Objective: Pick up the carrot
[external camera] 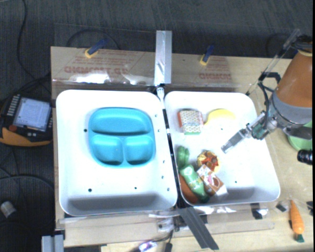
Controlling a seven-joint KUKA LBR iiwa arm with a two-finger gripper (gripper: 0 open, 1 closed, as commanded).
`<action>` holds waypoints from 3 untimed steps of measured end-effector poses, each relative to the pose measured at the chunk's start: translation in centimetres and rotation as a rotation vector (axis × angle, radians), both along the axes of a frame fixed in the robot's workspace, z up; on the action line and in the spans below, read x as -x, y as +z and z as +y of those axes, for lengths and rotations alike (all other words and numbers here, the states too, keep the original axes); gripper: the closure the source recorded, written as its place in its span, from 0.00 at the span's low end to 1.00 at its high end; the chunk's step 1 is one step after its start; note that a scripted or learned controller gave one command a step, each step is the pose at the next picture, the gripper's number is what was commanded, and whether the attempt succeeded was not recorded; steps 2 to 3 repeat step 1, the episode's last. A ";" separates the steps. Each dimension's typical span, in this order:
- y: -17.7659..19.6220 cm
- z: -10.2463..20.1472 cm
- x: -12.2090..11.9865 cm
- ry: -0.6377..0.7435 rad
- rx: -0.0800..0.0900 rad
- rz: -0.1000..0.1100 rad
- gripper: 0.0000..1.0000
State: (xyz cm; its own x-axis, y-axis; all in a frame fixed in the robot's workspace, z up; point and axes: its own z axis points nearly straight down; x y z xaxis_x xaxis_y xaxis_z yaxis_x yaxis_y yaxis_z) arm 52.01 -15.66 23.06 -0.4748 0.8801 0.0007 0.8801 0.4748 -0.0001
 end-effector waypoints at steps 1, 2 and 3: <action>0.1 0.5 -0.7 -0.096 0.000 0.001 0.00; 0.1 0.5 -0.7 -0.096 0.000 0.001 0.00; 0.1 0.5 -0.7 -0.096 0.000 0.001 0.00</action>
